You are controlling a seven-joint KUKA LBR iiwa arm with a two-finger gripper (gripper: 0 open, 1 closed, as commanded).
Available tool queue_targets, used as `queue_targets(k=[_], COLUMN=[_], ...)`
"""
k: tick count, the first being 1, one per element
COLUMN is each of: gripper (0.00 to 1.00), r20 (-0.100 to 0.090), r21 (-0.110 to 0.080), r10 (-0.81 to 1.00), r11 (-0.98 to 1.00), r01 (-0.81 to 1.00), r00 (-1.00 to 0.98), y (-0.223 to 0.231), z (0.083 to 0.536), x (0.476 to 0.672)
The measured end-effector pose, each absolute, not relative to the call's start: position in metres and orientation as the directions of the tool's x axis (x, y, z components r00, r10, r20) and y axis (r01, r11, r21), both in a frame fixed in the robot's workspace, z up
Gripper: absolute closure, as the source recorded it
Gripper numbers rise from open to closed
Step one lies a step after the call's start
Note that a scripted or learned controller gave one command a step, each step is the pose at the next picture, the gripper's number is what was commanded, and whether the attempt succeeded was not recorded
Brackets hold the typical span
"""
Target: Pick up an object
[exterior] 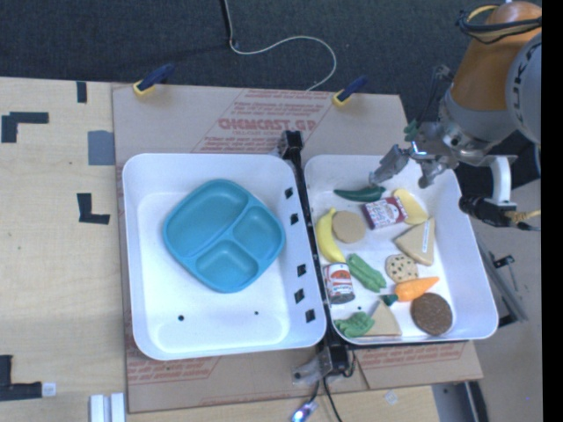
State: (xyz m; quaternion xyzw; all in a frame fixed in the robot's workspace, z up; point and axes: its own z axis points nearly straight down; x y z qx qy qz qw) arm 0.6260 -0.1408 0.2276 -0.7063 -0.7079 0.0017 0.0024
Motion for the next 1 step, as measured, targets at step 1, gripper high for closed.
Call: queue_targets(k=[1], gripper=[0.0], r20=[0.003], r21=[-0.013], r10=[1.0], r11=[0.005], r01=[1.0], r00=[-0.005], y=[-0.0872], z=[0.1837], x=[0.5971])
